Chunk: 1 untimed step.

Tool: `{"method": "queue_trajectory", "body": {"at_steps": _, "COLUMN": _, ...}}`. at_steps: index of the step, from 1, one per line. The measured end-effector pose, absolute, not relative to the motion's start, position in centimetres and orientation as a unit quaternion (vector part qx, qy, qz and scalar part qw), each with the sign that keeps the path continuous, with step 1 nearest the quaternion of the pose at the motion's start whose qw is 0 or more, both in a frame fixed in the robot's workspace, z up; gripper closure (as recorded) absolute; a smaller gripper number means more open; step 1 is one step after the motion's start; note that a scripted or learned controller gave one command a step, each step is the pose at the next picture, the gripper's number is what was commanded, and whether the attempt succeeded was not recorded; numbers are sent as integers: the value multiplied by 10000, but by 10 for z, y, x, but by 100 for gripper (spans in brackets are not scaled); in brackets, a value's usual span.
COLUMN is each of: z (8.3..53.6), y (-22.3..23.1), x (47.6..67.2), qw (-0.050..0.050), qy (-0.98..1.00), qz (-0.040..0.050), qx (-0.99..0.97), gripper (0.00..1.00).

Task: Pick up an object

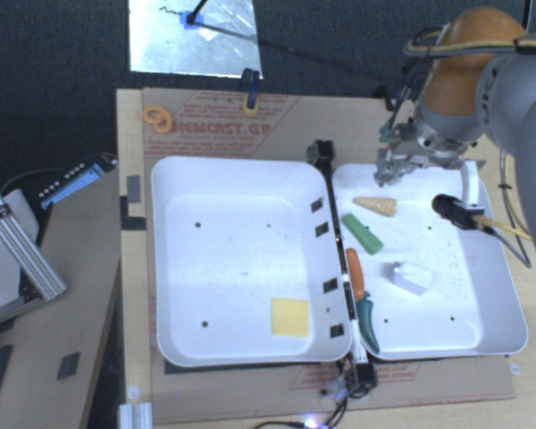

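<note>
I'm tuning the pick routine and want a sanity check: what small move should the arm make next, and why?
Probably lower the hand straight down toward the tan cone, the object nearest beneath it in the right bin. The hand hovers just above it, holding nothing.

Even, bright overhead light; mild glare on foil sheet (195,23); soft overall focus.

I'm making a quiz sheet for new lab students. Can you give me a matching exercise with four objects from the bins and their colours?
Objects:
1. flat square
2. cone
3. long block
4. small block

Colours:
A. white
B. green
C. yellow
D. tan

Pairs: 1-C, 2-D, 3-B, 4-A
</note>
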<state>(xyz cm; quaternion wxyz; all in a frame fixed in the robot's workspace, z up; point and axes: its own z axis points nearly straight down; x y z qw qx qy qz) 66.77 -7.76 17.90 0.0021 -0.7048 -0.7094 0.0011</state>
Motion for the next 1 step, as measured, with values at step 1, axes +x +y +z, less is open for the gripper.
{"method": "queue_trajectory", "body": {"at_steps": 1, "z": 187, "y": 14, "x": 669, "qw": -2, "qy": -7111, "qz": -16, "qx": -7031, "gripper": 100}}
